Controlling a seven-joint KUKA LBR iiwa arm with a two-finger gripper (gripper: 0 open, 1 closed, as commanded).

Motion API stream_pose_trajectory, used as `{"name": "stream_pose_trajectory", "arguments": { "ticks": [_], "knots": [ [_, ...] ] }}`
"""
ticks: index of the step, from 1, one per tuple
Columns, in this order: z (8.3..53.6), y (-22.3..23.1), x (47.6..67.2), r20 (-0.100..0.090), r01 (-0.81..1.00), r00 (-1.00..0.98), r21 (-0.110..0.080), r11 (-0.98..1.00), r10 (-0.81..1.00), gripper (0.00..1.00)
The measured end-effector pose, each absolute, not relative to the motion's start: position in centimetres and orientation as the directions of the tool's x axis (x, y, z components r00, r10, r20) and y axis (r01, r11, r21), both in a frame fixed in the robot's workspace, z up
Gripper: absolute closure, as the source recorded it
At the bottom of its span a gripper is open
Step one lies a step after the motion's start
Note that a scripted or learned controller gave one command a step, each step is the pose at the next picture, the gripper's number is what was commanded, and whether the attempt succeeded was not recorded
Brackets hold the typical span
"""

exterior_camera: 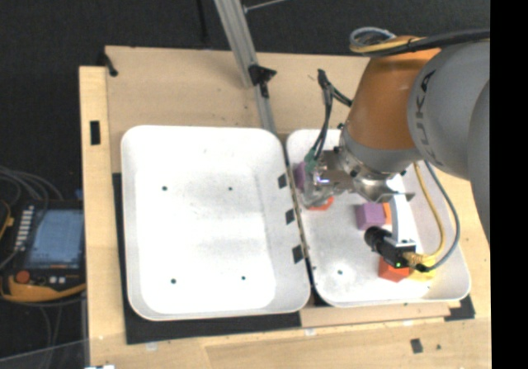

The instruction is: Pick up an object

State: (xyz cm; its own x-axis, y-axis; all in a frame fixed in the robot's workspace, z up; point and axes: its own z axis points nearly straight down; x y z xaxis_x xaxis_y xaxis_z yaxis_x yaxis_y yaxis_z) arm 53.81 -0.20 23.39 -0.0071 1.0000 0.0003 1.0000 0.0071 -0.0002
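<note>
Step in hand: the approach to a grasp. Nothing reads as lifted yet.

The arm (396, 111) reaches in from the right and hangs low over the right bin (363, 297). The end effector (316, 184) is down at that bin's left wall, close to the seam with the left bin (206, 219).

End effector state: I cannot tell how far open it is. The wrist body hides it from above, and the spot beneath it is a blur of purple and green. No object is seen gripped, so I make no claim of a hold.

Candidate objects, all in the right bin:
- A small red-orange piece (322, 204) lies on the bin floor, touching or just under the lower edge of the end effector. It is the likeliest target.
- A purple block (371, 215) sits near mid-bin, just right of the end effector and apart from it.
- An orange block (393, 271) sits toward the bin's near right corner, well apart.

Judgement on the next move:
- The end effector needs to settle squarely over the red-orange piece, close on it, then rise straight up.
- The bin wall is tight on the left, so there is little room on that side and a risk of scraping the rim or nudging the piece away.
- If the close misses, the purple block is the nearest alternative.

The bench (173, 87) around the bins plays no part.
</note>
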Motion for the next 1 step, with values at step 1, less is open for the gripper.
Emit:
{"name": "stream_pose_trajectory", "arguments": {
  "ticks": [1],
  "knots": [
    [22.65,5.41,55.56,0.0,1.0,-0.008,0.001,0.008,1.0,1.0]
  ]
}}
